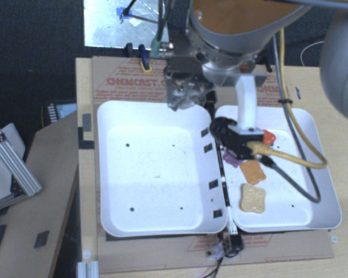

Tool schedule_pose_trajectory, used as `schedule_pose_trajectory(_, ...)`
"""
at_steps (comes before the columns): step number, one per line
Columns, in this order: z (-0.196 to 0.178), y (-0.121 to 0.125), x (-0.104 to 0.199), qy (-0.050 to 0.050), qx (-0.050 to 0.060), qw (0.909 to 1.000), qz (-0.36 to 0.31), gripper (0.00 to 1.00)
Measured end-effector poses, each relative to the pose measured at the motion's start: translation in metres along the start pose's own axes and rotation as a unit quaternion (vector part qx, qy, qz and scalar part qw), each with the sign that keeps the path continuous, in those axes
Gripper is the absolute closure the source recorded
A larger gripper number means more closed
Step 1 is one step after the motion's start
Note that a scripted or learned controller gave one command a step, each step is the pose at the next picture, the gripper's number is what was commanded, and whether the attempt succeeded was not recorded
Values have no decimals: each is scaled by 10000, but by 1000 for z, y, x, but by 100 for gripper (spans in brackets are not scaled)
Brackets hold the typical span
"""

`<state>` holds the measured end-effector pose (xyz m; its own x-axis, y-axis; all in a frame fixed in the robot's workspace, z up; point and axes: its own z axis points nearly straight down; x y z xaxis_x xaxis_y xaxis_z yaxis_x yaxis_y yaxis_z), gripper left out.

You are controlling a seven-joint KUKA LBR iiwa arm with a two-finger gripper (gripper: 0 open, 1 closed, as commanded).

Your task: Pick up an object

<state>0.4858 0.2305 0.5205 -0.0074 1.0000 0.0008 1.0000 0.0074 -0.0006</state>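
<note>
My gripper point(182, 99) hangs over the far rim of the left bin point(113, 155), near the wall shared by the two bins; nothing shows in its grasp. In the right bin point(313, 210) lie a pale tan toast-shaped piece point(253, 198), an orange flat piece point(253, 171) just behind it, a small purple thing point(232, 160) by the shared wall, and a red-orange thing point(269, 136) partly hidden behind the wrist gear. All of these lie to the right of and nearer the camera than the gripper.
The grey arm with its orange band point(243, 4) covers the top middle of the view. A yellow cable point(296, 158) loops over the right bin. Cardboard point(127, 80) lies under both bins, and an aluminium frame point(11, 161) stands at the left.
</note>
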Motion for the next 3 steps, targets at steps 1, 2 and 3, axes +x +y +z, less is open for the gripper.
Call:
schedule_pose_trajectory(1, -1, 0, -2, 2, -8, 10000, 18, 0)
schedule_pose_trajectory(2, -13, 1, -2, 11, -19, 10000, 4, 100)
schedule_pose_trajectory(3, -12, 1, -2, 10, -15, 10000, -1, 0)
